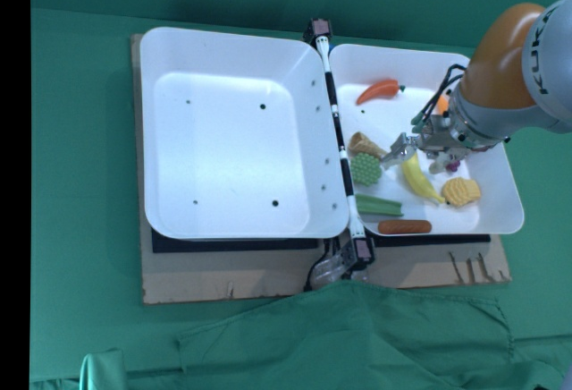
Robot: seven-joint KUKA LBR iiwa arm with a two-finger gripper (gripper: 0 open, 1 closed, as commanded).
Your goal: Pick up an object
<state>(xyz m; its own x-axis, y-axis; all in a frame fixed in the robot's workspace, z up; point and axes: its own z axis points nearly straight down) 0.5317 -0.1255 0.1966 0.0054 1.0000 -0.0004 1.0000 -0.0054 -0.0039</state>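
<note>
1. Green cloth (357, 339) is bunched along the near edge of the bench (80, 156), closest to the camera and clear of the work.
2. Left of centre sits the left bin (232, 133), its white floor bare but for a few dark dots.
3. Between the bins runs a black-and-white divider rod (338, 124), near to far; it bounds the fingers' room on the left.
4. Just right of the rod, in the right bin (500, 218), lie a cone-shaped toy (365, 144), a round green toy (365, 169) and a green stick-shaped toy (379, 204).
5. The gripper (399, 151) hangs low over this bin, reaching in from the right. Whether the fingers are spread or pressed together I cannot tell; nothing visibly sits between them.
6. The yellow banana (418, 180) seems the likeliest target. It lies just near and slightly right of the gripper tip, its long axis slanting from far-left to near-right. A grasp would need the fingers to close across that axis, after a short shift toward the near-right.
7. Crowding is the risk: the round green toy and cone sit close on the left, and a yellow waffle-like toy (460, 191) is just right of the banana.
8. Farther off lie an orange-red pepper (378, 91) at the far side and a brown sausage (404, 226) by the near wall.
</note>
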